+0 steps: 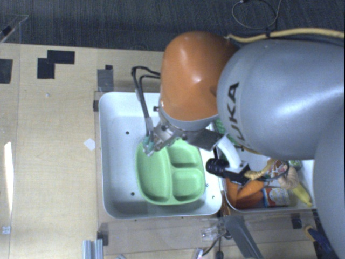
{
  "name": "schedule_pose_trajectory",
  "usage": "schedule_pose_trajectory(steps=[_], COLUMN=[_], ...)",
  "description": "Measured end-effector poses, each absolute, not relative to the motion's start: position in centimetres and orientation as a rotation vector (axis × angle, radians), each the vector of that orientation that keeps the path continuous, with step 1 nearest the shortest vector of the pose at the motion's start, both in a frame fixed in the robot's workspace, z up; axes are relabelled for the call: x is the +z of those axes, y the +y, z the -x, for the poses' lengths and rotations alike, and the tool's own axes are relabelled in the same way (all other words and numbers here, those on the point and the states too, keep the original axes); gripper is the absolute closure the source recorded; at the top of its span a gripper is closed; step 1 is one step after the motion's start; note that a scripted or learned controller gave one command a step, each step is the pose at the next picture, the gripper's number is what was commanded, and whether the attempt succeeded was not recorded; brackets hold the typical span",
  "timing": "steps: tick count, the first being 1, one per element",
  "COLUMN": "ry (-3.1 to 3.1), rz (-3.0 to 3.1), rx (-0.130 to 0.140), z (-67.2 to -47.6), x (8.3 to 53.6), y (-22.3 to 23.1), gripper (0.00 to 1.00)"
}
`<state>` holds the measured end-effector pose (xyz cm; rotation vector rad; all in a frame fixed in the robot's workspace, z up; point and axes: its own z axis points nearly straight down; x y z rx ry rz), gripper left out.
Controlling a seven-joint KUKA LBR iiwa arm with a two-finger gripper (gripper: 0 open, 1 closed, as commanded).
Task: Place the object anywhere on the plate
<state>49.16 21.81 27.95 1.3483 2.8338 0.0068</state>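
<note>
Over the left bin (pixel 116 161), at the upper left corner of the green plate (pixel 171 174), my jaws (pixel 153 143) hang low, just at the plate's rim. Whether they are apart or together I cannot tell; the tips are small and blurred, and my own wrist covers much of them. I also cannot make out any object between them, nor one lying on the plate: its three compartments look bare where they show, though my wrist hides the upper edge. So I judge the task not yet finished. Either I am carrying something too small to make out and the release is left to do, or the pick has come up empty.

My arm (pixel 280 85) comes in from the right, bent over both bins, the orange band (pixel 194 74) sitting above the wrist and the jaws pointing down and a little leftward. The right bin (pixel 232 204) holds a heap of mixed things, an orange one (pixel 245 193) among them, lying beneath my arm.
</note>
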Motion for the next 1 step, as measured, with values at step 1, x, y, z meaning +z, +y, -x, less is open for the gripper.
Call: schedule_pose_trajectory(steps=[1], ry=[2.98], rz=[-0.987], rx=[0.004], z=[-48.72], x=[24.68], y=[22.64], gripper=[1.0])
